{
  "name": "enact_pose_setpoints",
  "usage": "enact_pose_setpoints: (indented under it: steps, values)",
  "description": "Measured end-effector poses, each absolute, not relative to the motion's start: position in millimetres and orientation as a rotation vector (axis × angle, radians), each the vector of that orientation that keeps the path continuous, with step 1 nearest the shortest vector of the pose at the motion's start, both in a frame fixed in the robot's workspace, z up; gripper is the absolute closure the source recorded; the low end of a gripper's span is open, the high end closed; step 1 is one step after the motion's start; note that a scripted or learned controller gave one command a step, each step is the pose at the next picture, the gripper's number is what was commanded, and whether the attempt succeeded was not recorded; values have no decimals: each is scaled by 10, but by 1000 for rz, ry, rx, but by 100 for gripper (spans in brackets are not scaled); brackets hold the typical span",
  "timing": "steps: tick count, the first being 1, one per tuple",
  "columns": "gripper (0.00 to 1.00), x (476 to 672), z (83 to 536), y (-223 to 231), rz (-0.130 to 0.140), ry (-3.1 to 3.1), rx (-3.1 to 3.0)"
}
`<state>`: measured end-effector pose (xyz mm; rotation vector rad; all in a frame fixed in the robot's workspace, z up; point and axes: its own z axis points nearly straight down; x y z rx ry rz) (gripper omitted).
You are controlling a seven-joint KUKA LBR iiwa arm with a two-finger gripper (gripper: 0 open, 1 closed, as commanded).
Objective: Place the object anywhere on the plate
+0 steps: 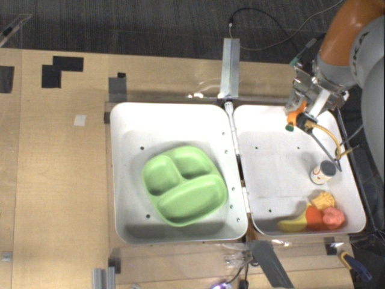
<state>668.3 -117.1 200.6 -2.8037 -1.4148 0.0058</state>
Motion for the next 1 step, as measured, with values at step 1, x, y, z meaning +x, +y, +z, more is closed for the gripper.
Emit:
enact_pose_setpoints:
  steps: [1]
  values:
    - [100,6685,1656,-1257,4,-1696,-2640]
